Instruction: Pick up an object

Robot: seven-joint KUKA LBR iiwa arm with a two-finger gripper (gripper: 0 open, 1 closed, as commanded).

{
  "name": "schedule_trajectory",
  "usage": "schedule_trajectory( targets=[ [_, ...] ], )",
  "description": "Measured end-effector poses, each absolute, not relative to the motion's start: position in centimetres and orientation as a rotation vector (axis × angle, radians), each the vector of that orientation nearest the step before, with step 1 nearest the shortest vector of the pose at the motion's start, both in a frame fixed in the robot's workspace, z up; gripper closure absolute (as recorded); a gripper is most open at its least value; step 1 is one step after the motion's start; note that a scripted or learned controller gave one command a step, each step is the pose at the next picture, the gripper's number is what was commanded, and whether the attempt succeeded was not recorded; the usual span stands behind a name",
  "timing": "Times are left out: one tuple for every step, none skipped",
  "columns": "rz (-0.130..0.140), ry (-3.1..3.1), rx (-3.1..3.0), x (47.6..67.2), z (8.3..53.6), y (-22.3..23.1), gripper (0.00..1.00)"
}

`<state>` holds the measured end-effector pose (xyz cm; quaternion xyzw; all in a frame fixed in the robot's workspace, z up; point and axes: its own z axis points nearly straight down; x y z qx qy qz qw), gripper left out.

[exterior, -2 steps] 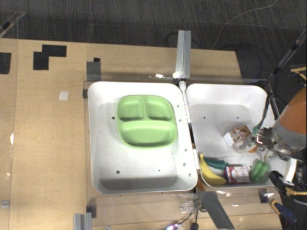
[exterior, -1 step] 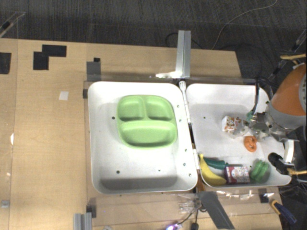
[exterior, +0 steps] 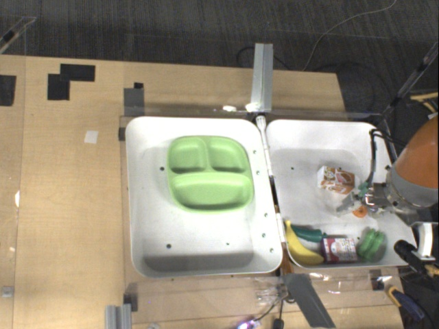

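Tool low over right bin, near its right wall, beneath orange-banded arm; grip state impossible to tell. Small orange piece right at tool tip, contact unclear. Wooden tabletop under both bins. Left bin carrying green divided tray. Crumpled snack packet just left of tool, close beside it. Along right bin's front wall: yellow banana with teal-green item lying against it, dark red bottle, green ridged object, crowded together in a row, apart from tool.
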<state>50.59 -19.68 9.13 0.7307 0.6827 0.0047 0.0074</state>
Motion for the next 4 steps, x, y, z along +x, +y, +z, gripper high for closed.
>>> schedule_trajectory(
  targets=[
    [0.013,2.313,2.105,57.8,9.1,-18.0,0.0],
    [0.013,2.4,2.008,61.6,9.0,-13.6,0.0],
    [0.018,2.402,1.995,61.9,10.3,-13.5,1.0],
    [0.007,2.431,1.981,67.0,18.7,-6.7,1.0]
  ],
)
